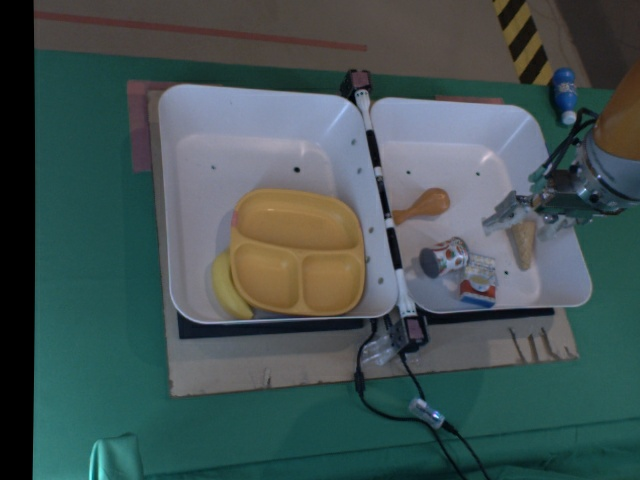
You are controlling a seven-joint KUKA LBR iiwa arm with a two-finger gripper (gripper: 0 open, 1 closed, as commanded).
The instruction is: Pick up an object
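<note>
Green cloth is covering the bench, with brown cardboard (300, 368) lying under two white bins; beyond it a tan floor is showing a red line and a yellow-and-black hazard stripe (520, 18) at the top right. Over in the left bin (190, 148) a yellow divided tray (297, 251) is sitting, and a banana (228, 290) is peeking out at its lower left edge, touching it; in the right bin (450, 138) a tan wooden drumstick-shaped toy (423, 206) is lying near the middle, a small printed can (445, 257) is lying on its side below it, and a red-and-white carton (479, 280) is resting just beside the can. Now the arm is reaching in from the right, its gripper (524, 213) hanging over the right bin's right side with fingers spread and nothing between them; an ice cream cone (524, 242) is lying just beneath it, point down toward the near edge. A blue-and-white bottle (565, 92) is standing on the cloth, well apart at the far right.
</note>
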